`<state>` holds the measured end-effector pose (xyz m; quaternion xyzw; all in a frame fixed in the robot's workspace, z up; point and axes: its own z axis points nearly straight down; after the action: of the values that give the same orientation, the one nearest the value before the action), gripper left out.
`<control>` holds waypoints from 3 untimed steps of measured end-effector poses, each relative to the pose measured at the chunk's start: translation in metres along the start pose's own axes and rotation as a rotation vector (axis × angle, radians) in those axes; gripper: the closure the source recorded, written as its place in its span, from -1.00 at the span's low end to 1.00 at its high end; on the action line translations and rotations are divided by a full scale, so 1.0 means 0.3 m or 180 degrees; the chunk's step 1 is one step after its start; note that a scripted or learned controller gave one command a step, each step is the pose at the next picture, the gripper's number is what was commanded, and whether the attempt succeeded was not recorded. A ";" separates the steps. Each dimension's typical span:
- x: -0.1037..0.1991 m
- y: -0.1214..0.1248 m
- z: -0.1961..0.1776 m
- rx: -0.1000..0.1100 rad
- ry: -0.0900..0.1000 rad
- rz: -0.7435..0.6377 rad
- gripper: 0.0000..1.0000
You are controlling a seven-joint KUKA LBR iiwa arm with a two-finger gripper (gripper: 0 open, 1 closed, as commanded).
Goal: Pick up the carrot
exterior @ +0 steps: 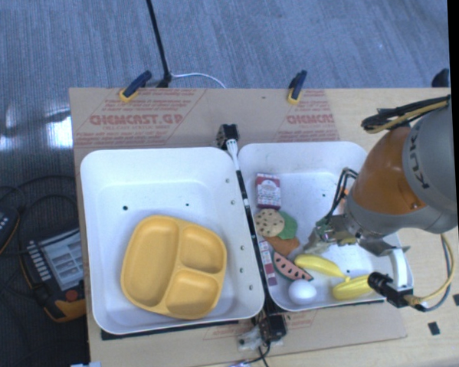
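A yellow divided tray [175, 264] was seen in the left bin [99, 178]. In the right bin [312, 155], the carrot [285, 244] lay near its left wall, just left of the gripper [322, 236], whose state could not be told.

Your carrot [286, 245], a short orange piece lying flat in the right bin, partly tucked under the green leaf and the round cookie, just above the watermelon slice, left of the banana, close by the gripper's tip
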<state>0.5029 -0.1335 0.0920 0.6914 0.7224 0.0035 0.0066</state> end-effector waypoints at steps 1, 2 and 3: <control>0.246 -0.043 -0.316 0.0036 0.0016 0.0402 1.00; 0.122 -0.046 0.001 0.0015 0.0021 -0.0793 1.00; 0.397 -0.034 -0.319 0.0020 0.0025 -0.1060 1.00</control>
<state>0.4861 -0.0145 0.1870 0.5621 0.8270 0.0028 0.0020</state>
